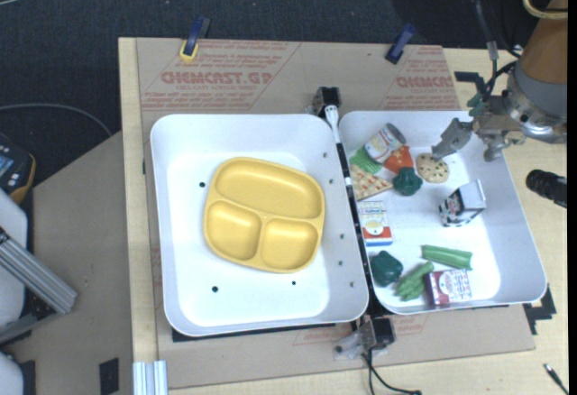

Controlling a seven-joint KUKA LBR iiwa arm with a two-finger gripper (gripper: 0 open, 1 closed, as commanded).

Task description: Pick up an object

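Gripper (448, 142) hangs over right bin (518, 231); jaws' state I cannot tell. Cookie (433, 169) lies just below, crowded by green piece (407, 182). Risk: jaws nudge neighbours, miss.

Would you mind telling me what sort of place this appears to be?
Probably a robotics lab bench: a gripper over a white bin of toy food, a yellow divided tray beside it, and a clamped board.

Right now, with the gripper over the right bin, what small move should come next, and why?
Probably a short descent. The gripper hangs just above the cookie near the right bin's upper edge, and nothing sits between its fingers, so lowering onto the cookie looks like the nearest pick.
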